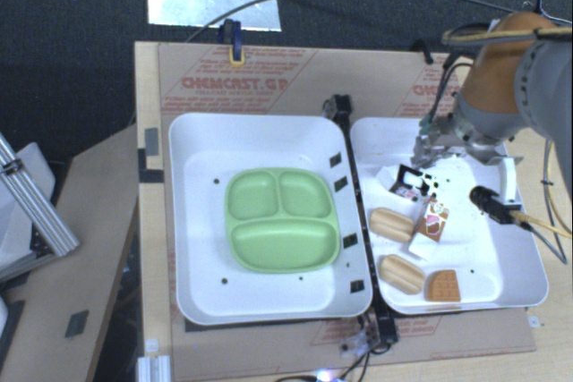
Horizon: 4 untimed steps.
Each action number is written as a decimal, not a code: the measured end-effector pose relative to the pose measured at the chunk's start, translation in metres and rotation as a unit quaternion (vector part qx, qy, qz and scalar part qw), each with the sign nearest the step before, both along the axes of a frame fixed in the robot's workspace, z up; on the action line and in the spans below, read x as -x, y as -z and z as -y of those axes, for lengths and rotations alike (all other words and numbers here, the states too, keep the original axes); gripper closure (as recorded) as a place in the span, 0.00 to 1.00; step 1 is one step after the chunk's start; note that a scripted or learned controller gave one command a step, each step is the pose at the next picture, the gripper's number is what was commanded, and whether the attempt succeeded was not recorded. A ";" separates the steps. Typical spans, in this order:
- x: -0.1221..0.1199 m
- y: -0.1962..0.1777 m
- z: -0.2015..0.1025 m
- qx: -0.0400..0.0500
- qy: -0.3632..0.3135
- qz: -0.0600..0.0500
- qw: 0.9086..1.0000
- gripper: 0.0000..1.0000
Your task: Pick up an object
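My gripper [423,155] hangs over the back left part of the right bin [528,268], below the orange band of the arm. Just under it, toward the front, lies a small black and white thing [408,182]; whether they touch is unclear. A small white, red and brown carton [433,220] lies near the bin's middle. To its left is a tan bread roll [390,224], and a second roll [401,273] lies nearer the front. Beside that second roll sits a square brown waffle [442,285].
The left bin [197,192] holds a green divided plate [282,219]. A black divider with clips [351,192] runs between the two bins. Cables arc over the back of the bench, and a blue clamp [233,38] stands at the back edge.
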<state>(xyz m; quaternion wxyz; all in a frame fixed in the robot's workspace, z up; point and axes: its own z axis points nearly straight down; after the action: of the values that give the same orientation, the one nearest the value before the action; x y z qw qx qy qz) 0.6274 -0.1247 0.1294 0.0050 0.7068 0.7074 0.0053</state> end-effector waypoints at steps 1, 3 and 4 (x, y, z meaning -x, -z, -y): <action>0.001 -0.051 -0.010 0.001 -0.002 -0.005 1.000 1.00; -0.010 -0.099 -0.065 0.000 -0.004 -0.006 1.000 1.00; -0.002 -0.090 -0.119 -0.001 -0.004 -0.007 1.000 1.00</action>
<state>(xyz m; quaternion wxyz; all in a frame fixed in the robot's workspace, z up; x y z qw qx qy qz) 0.6294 -0.0056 0.2190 -0.0003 0.7038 0.7104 0.0010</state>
